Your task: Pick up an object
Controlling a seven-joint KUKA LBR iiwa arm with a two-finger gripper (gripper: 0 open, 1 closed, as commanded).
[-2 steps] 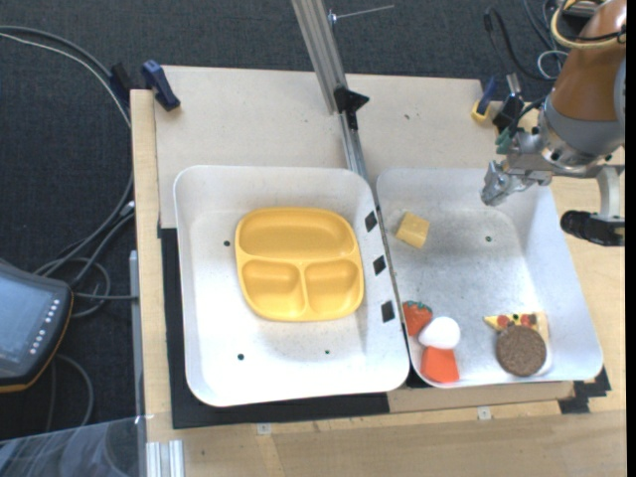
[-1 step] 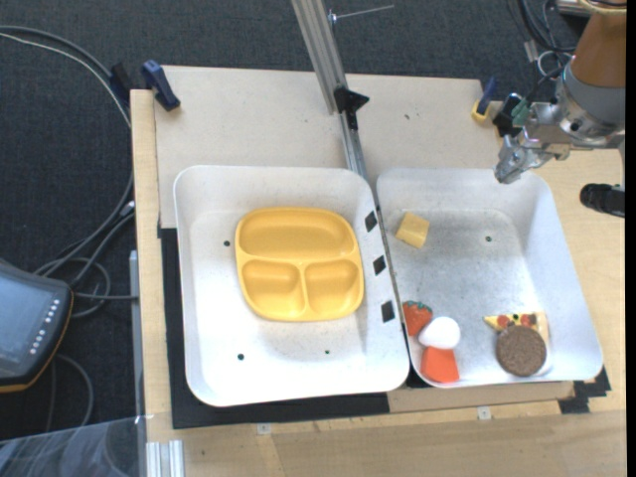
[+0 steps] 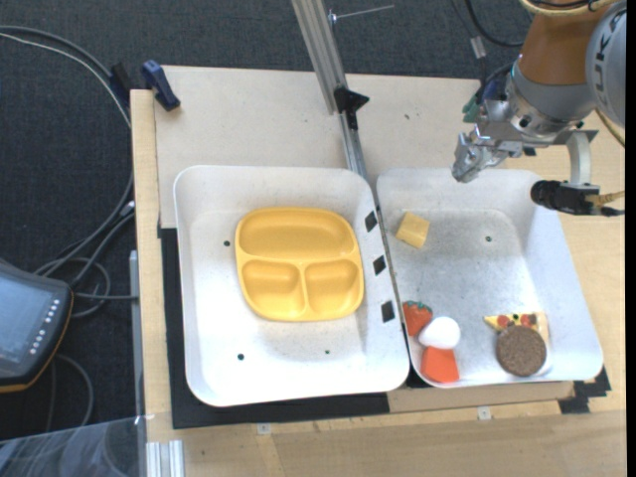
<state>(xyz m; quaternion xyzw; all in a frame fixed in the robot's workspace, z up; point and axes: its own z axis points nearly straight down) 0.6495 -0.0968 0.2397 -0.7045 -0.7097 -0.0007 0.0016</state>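
My gripper (image 3: 467, 167) hangs over the far rim of the right bin (image 3: 566, 266), well above the bin floor, and nothing shows between its fingers. A yellow cheese cube (image 3: 413, 231) lies in that bin near the divider, below and left of the gripper. Along the bin's near edge sit a strawberry (image 3: 417, 316), a white ball (image 3: 441, 332) on an orange piece (image 3: 440, 365), a pizza slice (image 3: 517, 321) and a brown cookie (image 3: 522, 351).
The left bin (image 3: 199, 296) holds a yellow divided plate (image 3: 298, 263). A metal pole (image 3: 323, 38) rises from the bench behind the bins. A black part (image 3: 561, 196) of the arm sticks out over the right bin's far right corner.
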